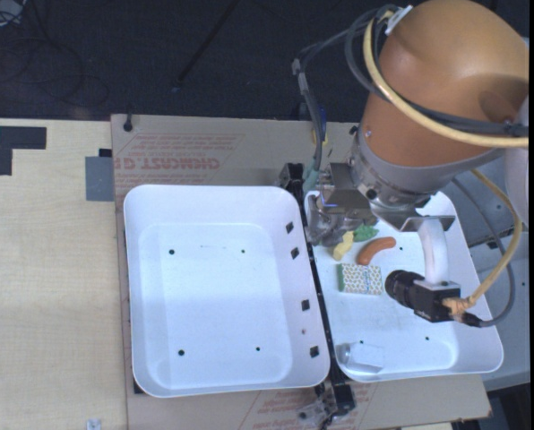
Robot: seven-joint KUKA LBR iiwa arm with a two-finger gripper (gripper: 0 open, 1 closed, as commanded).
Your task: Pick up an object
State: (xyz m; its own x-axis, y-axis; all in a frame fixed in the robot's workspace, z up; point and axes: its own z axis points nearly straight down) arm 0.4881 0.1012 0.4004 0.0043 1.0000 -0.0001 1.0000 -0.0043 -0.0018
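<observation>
My gripper [322,219] reaches down into the upper left corner of the right bin [482,352], close to the divide between the bins. Just right of it lie a small yellow piece [342,246], a green piece [366,233] and an orange sausage-shaped thing [375,250]. A square pad with a green and white pattern [362,279] lies a little nearer the front. The arm's big orange-brown body hides the far part of this bin.
The left bin [142,240] stands beside the right one, a black clipped seam [306,276] between them. A clear, pale cup-like thing [363,358] rests at the right bin's front left corner. Cardboard [195,150] lies under both bins.
</observation>
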